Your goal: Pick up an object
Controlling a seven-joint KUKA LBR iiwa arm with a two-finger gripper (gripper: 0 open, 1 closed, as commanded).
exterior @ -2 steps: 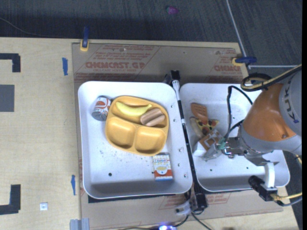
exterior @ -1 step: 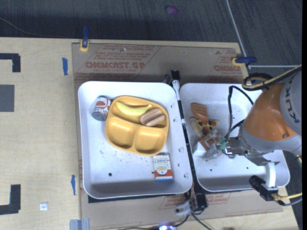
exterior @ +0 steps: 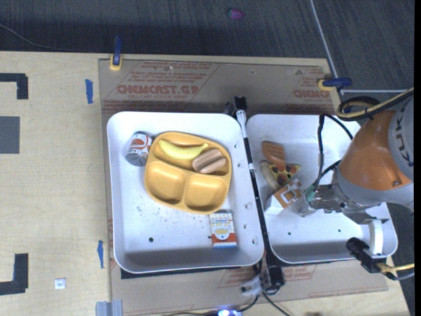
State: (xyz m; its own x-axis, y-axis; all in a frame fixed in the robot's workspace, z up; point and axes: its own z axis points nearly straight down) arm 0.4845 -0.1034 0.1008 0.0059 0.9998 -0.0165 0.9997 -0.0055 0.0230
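Robotics lab, clamped bench (exterior: 52,176), toy-filled bins (exterior: 122,196)

So the worktop (exterior: 46,176) is light plywood-looking stuff, with a few dark squares and brackets marked on its left part and some small blue tape bits (exterior: 89,91) stuck here and there. Sitting flat on it is a big brown cardboard sheet (exterior: 164,78) with red printed lettering, held at the back edge by a yellow-and-blue clamp (exterior: 117,52) on the left and another clamp (exterior: 335,82) on the right. On top of that cardboard are the two white bins, left bin (exterior: 125,242) and right bin (exterior: 309,252), side by side and touching along the middle. Behind the worktop it's just dark carpet floor (exterior: 164,12).
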